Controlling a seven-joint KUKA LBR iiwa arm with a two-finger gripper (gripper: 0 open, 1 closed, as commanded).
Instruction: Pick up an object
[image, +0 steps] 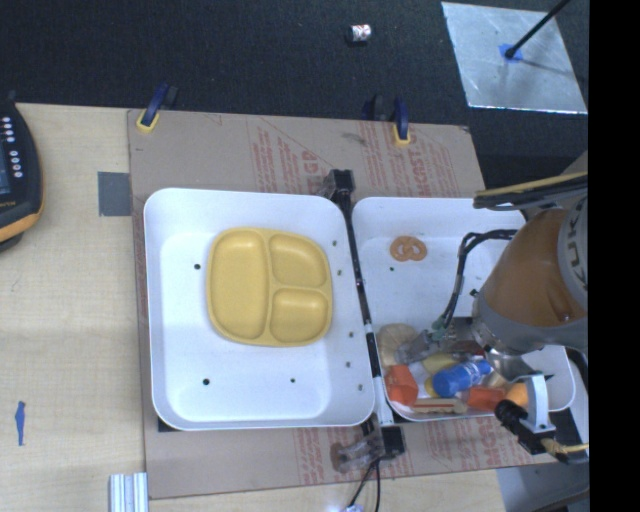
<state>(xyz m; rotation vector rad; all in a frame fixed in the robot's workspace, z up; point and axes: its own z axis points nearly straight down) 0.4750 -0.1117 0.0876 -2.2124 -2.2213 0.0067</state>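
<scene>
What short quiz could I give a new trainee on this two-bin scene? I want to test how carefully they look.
1. True or false: the yellow divided tray lies in the left bin.
2. Which bin holds the pretzel? A left, B right.
3. Fill in: the pile of small objects sits at the right bin's ____ edge, below the arm.

Key: 1 true; 2 B; 3 near.
</scene>
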